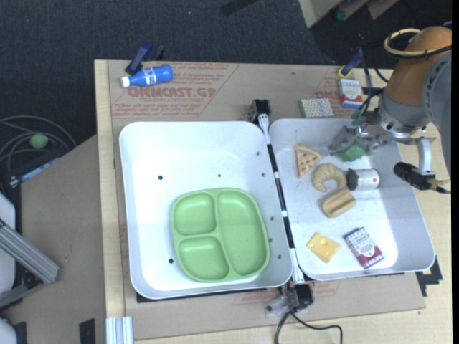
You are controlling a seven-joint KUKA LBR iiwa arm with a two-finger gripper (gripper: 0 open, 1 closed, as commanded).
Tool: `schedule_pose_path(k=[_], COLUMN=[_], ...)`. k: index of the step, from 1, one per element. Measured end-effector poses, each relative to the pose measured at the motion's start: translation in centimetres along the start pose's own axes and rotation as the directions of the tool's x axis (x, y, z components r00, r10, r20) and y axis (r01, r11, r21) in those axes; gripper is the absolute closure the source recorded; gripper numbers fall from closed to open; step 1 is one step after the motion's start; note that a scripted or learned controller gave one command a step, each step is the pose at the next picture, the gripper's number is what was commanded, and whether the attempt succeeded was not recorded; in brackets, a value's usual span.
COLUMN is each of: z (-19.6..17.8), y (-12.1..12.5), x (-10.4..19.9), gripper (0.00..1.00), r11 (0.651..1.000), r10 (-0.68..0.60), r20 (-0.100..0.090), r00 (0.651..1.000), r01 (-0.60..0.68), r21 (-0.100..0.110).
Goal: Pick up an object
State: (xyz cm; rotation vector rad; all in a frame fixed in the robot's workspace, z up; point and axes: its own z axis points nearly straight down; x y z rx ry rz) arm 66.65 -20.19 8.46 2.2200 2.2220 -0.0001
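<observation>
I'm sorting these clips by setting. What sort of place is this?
Probably a robot test lab: a cardboard-topped bench with two shallow white plastic bins, toy food such as a yellow cheese wedge, and loose cables on dark carpet.

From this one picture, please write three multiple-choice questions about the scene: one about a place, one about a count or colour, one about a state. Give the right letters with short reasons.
1. Where does the green divided plate lie?
A. left bin
B. right bin
C. on the bench outside the bins

2. How many compartments does the plate have?
A. two
B. three
C. five

3. How does the blue and white bottle rest?
A. upright in a bin
B. on its side on the bench
C. between the gripper fingers

Answers: 1 A, it sits in the left bin. 2 B, three hollows show. 3 B, it lies flat on the bench behind the left bin.
</observation>
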Motion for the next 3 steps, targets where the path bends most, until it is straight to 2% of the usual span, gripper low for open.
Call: schedule_pose_path(k=[1,2,3], z=[-1.1,-2.9,-10.1], y=[0.1,0.0,-6.3], x=[0.0,8.4,15.2], gripper=[1.0,1.0,1.0], r11=[1.0,1.0,1.0], r10=[-0.001,-0.001,-0.001], r20=[0.002,-0.003,-0.002], r00=[1.0,1.0,1.0], r01=[0.001,0.001,0.001], r21=[-0.004,0.001,0.001])
